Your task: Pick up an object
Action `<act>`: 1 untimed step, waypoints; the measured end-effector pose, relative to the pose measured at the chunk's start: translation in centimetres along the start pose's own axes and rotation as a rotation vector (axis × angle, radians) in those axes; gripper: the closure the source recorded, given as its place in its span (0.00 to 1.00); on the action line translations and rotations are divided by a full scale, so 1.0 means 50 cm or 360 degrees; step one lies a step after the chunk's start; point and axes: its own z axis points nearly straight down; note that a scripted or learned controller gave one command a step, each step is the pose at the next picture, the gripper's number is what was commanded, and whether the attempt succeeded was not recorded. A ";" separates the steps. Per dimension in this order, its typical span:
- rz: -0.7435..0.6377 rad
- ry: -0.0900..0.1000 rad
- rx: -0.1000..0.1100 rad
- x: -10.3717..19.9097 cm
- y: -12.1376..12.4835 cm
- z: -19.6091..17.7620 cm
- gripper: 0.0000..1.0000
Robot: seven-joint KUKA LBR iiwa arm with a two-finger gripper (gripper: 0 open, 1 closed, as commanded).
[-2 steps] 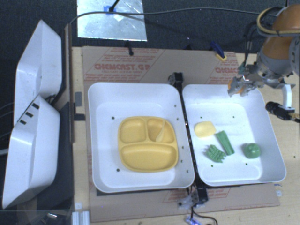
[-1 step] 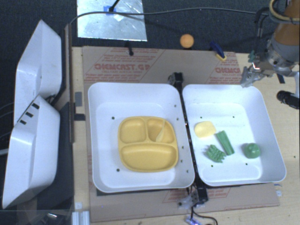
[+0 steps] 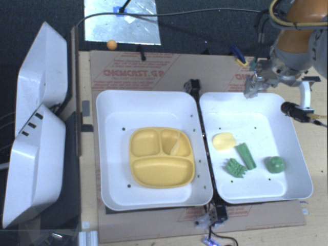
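The right bin (image 3: 287,188) holds a pale yellow lump (image 3: 224,141), a green bar (image 3: 245,156), a spiky green piece (image 3: 235,167) and a round green piece (image 3: 275,164). The left bin (image 3: 110,137) holds a yellow divided tray (image 3: 161,157). My gripper (image 3: 252,89) hangs over the far rim of the right bin, well behind all the pieces, with nothing seen between its fingers.
A shiny metal sheet (image 3: 121,14) and a small orange ball (image 3: 111,44) lie beyond the bins. White housings (image 3: 36,122) stand at the left. Brown cardboard (image 3: 154,68) lies under both bins.
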 end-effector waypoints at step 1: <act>0.0000 0.0000 0.0001 0.111 -0.027 0.022 1.00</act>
